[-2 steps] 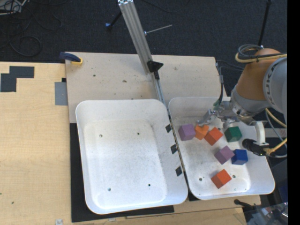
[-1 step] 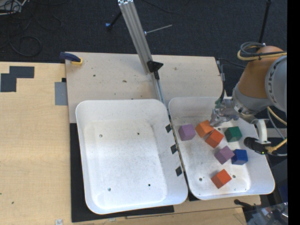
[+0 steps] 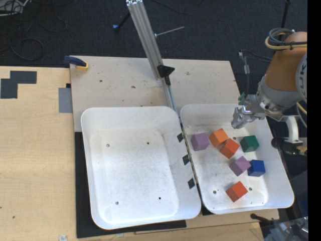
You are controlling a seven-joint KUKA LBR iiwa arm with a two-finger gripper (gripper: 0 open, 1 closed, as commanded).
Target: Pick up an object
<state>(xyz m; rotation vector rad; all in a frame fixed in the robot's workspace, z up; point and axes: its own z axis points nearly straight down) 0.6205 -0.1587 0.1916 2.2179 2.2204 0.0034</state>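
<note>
The gripper hangs over the upper part of the right bin, reaching in from the right edge of the camera view. Whether it is wide or narrow cannot be told from this slant, and nothing shows in its grasp.

All 7 blocks lie in the right bin, below and to the left of the gripper. Nearest to it are the green block, just below and slightly right, and the orange block, below and to the left. Touching the orange block on its lower right is a red block. A purple block sits further left, near the divider between the 2 bins — apart from the orange one. Lower down, a second purple block rests against a blue block on its right. A second red block lies alone near the bin's lower rim, well apart from the gripper.

The left bin sits beside the right one, their inner rims meeting at a row of black clips. Behind the bins a slanted aluminium post rises from the bench.
</note>
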